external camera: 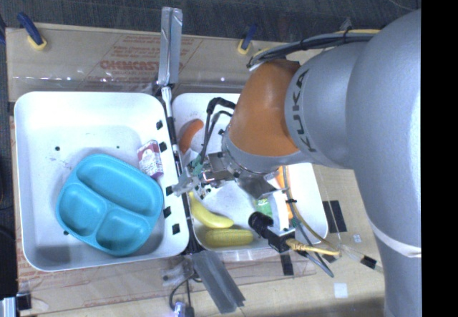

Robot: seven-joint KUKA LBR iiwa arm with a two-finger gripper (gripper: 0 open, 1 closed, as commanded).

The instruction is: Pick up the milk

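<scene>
A small red and white milk carton (150, 158) lies in the left bin (43, 115), against the upper right rim of the blue plate and close to the divider between the bins. My gripper (195, 178) hangs low over the left side of the right bin (309, 179), just right of the divider and a little right of and below the milk. The carton is apart from the gripper. The arm's orange band and grey wrist cover much of the right bin.
A blue divided plate (109, 202) fills the lower middle of the left bin. In the right bin lie a yellow banana (209, 215), a corn cob (227, 237), an orange item (189, 134) and a green item (263, 205). A metal divider (169, 79) runs between the bins.
</scene>
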